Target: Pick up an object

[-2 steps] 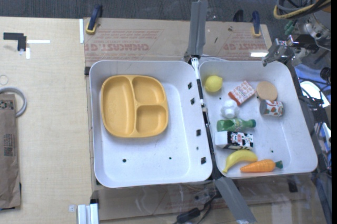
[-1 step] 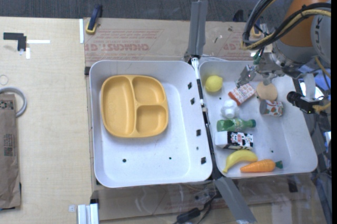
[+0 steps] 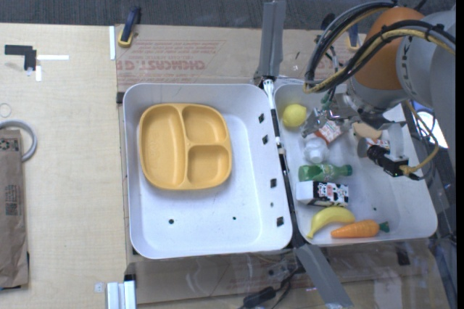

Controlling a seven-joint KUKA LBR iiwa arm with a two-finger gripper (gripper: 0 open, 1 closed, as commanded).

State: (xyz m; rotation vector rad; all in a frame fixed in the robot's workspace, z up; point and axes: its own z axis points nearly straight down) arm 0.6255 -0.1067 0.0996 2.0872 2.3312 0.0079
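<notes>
Crowding was the main risk: jaws (image 3: 328, 119), state impossible to tell, hung low in the right bin (image 3: 420, 217) among a lemon (image 3: 293, 115), small packets and a green bottle (image 3: 324, 172); neighbours could deflect any grasp.

Upside-down "CHEMCUT" on cardboard (image 3: 174, 54)

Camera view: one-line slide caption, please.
Arm over right bin of toy food; yellow tray in left bin.
</notes>
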